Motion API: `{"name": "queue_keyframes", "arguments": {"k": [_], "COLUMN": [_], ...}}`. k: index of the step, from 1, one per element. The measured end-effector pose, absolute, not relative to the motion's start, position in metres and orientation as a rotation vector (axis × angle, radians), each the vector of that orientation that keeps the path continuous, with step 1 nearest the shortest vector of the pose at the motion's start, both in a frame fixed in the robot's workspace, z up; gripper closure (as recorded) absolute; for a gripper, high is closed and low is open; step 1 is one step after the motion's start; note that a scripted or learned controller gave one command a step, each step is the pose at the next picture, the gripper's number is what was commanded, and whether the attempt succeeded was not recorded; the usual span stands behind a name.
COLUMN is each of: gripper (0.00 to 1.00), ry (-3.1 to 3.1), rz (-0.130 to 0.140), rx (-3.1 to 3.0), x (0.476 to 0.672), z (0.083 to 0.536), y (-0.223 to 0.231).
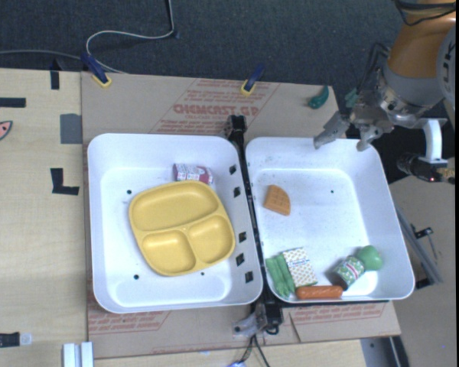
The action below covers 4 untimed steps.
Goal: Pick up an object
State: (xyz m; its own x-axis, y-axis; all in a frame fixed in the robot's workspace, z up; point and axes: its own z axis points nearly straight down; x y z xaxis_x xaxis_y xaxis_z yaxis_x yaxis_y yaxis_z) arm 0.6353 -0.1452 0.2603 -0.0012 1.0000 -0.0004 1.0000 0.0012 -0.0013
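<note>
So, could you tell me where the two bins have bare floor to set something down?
The right bin is bare between the orange wedge and its right wall. Its front edge is crowded: green packet, carrot, green bottle. In the left bin, the yellow tray leaves only the rim strips.

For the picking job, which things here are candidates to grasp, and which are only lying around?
Candidates to grasp, in the right white bin:
- orange wedge-shaped piece
- green-capped bottle
- orange carrot-like stick
- green ridged piece
- small patterned packet

Lying around:
- yellow divided plastic tray
- small red-and-white can
- blue-and-yellow clamps
- black cable
</note>
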Motion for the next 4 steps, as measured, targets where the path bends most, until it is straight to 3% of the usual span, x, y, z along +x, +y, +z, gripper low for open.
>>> {"name": "queue_keyframes", "arguments": {"k": [1,3,4], "gripper": [0.00,0.00,0.00], "ry": [-2.222,-2.221,-2.225], "rz": [0.002,0.003,-0.004], "rx": [-2.218,-2.219,-2.221], "x": [0.639,0.548,0.619], "z": [0.214,0.155,0.086], "y": [-0.104,-0.103,-0.093]}}
